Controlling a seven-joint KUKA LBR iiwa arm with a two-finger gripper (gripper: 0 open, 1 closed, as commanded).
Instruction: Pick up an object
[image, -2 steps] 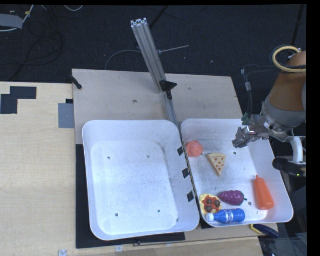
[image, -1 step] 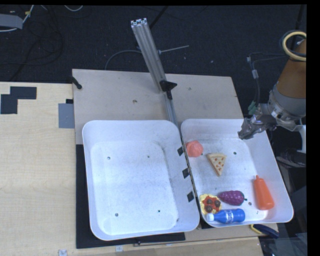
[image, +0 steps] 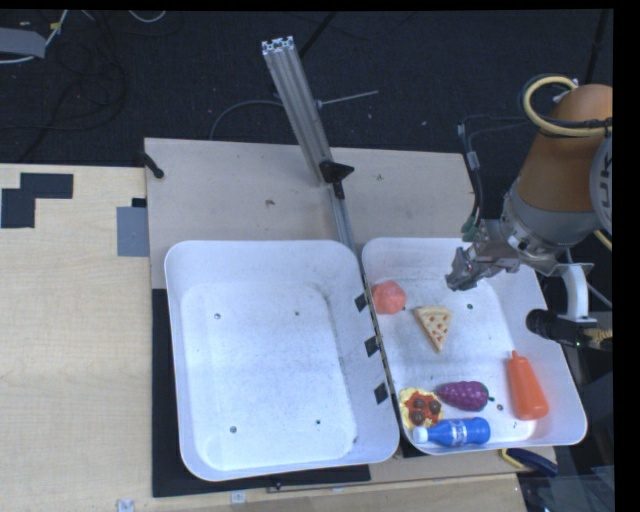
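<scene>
The claw (image: 466, 272) hung over the back part of the right bin (image: 560, 425), at the end of the grey arm (image: 560, 170) that came in from the right side. It was dark and small against the white floor of the bin, and I could not tell whether it was open or closed. Nothing was visible between its tips, and it did not seem to touch any object.

All the objects lay in the right bin. A pink ball (image: 389, 296) sat close to the left wall of this bin, to the left of the claw and a little nearer to the camera. A pizza slice (image: 434, 326) lay just beside the ball on its right, below the claw in the picture but apart from it. An orange bottle (image: 525, 385) lay near the right wall. Along the front edge there were purple grapes (image: 464, 394), a small round yellow and red toy (image: 421, 407) just left of the grapes, and a blue bottle (image: 455, 432) lying on its side in front of them.

The left bin (image: 200, 270) stood touching the right one on the table (image: 70, 330).
</scene>
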